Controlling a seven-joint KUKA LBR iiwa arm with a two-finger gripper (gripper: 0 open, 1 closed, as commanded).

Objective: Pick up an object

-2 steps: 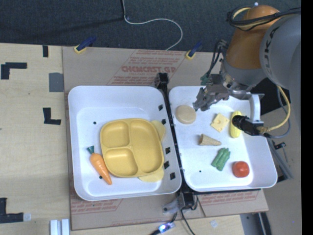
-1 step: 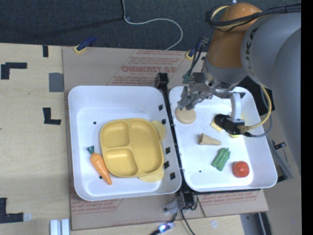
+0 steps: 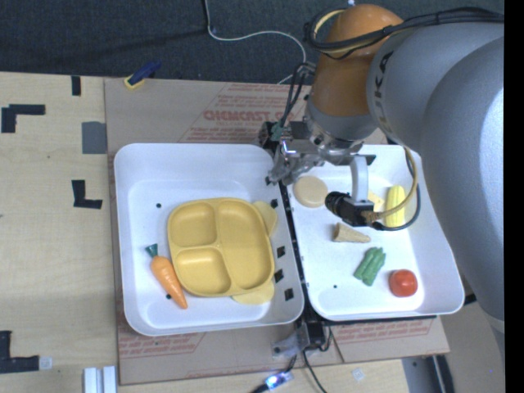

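Looming nearest, grey arm (image 3: 458, 137) is overhanging the right bin (image 3: 434, 301). Left of the divider: carrot (image 3: 168, 277), yellow tray (image 3: 221, 246). Right of it: gripper (image 3: 288, 169), grip state indiscernible; round disc (image 3: 311, 191), wedge (image 3: 350, 234), green vegetable (image 3: 370, 265), tomato (image 3: 403, 282).

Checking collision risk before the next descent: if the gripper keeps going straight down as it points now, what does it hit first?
Likely the round beige disc near the right bin's left wall. The gripper hangs close over it and the divider between the bins; from this slanted view, depth is unclear, so the divider edge could come first.
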